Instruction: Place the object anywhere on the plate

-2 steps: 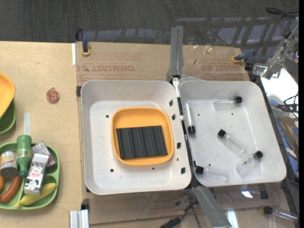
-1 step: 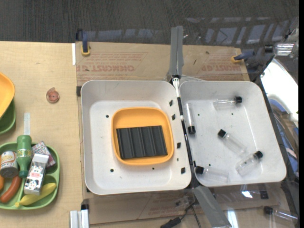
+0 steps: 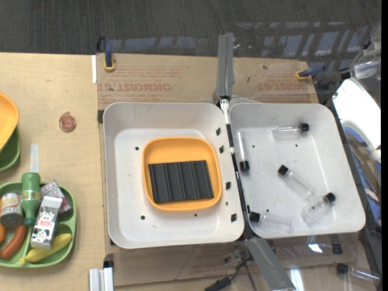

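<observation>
An orange plate (image 3: 182, 148) lies in the middle of the left bin (image 3: 121, 180). A dark grey ridged block (image 3: 182, 182) rests flat on the plate and covers most of its lower half. In the right bin (image 3: 339, 162) several clear vials with black caps are scattered. One vial (image 3: 290, 130) is near the back, another (image 3: 241, 152) lies along the left wall, and a third (image 3: 295, 179) is in the middle. Two more vials (image 3: 317, 205) (image 3: 267, 222) lie near the front.
A white rounded body (image 3: 359, 111) juts in past the right bin's far right rim. On the bench to the left are a green tray of toy food (image 3: 36, 223), an orange bowl (image 3: 6, 123) and a small pink disc (image 3: 67, 122). Cardboard (image 3: 157, 80) lies under the bins.
</observation>
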Controlling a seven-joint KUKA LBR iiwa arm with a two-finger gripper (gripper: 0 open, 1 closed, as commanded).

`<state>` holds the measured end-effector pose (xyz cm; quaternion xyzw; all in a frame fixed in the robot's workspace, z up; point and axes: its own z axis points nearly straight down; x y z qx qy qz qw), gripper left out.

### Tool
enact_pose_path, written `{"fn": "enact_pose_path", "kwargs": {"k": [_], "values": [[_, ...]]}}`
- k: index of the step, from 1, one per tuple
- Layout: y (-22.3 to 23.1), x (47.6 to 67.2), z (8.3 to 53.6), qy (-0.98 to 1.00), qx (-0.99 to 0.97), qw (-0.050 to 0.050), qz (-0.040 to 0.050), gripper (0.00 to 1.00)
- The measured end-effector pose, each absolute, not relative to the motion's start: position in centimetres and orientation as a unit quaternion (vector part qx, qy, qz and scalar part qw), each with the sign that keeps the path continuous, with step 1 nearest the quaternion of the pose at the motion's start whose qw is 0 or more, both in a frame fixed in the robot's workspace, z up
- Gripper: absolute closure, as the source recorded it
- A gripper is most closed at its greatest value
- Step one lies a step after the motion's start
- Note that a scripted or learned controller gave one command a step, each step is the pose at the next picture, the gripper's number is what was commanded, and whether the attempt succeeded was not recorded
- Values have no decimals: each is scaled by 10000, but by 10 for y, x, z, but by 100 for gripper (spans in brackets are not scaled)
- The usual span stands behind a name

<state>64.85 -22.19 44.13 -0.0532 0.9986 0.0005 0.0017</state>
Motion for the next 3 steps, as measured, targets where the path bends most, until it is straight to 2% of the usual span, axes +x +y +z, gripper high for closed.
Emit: {"fn": "enact_pose_path", "kwargs": {"k": [1,2,3], "values": [[-222,660,442,9784,-2069,27,3,100],[-222,660,442,9784,-2069,27,2,0],[-222,597,442,9353,-3539,19,4,0]]}}
